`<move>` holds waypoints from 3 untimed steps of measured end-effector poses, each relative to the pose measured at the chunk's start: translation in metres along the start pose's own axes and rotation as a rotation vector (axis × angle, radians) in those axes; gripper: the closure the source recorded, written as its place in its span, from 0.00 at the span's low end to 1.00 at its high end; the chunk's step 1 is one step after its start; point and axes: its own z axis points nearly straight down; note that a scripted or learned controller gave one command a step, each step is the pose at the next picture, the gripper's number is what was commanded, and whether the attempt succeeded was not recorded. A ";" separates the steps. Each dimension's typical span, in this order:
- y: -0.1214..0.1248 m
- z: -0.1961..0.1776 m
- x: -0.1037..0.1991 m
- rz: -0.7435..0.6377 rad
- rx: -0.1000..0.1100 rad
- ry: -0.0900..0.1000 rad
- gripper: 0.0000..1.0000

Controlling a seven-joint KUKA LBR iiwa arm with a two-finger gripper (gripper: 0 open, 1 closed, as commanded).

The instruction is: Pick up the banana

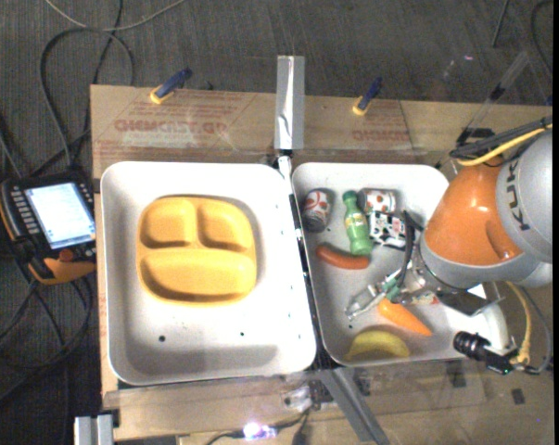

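So the claw [364, 301] is down inside the right bin [435, 179], and from what we can see its two thin metal fingers [358, 305] are spread apart with nothing between them. It sits roughly mid-bin, pointing left, with the grey arm [488, 225] and its orange band coming in from the right.

Just beside the claw, on its near-right side, we count one orange carrot [404, 318]; whether the two touch, we can't tell. Right below that, against the near wall of the bin, is the one banana [380, 345], lying flat, yellow, a bit shadowed. It's near the claw but apart from it.

To the far-left of the claw there's one red sausage-looking thing [343, 259], and just beyond it one green bottle [357, 222]. Along the far side of the bin we count two small cans: a can on the left [315, 209] and a can on the right [379, 199], plus one small printed packet [387, 228] partly tucked under the arm.

The left bin [121, 341] holds exactly one thing, a yellow divided tray [199, 248] with three compartments. So two white bins total, side by side on the tabletop [196, 123].

On the far edge of the tabletop we count two clamps [171, 85] with blue and yellow grips. Off to the left, one handheld pendant [49, 213] with a lit screen.
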 end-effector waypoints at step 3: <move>0.020 -0.002 -0.001 -0.050 -0.003 0.000 1.00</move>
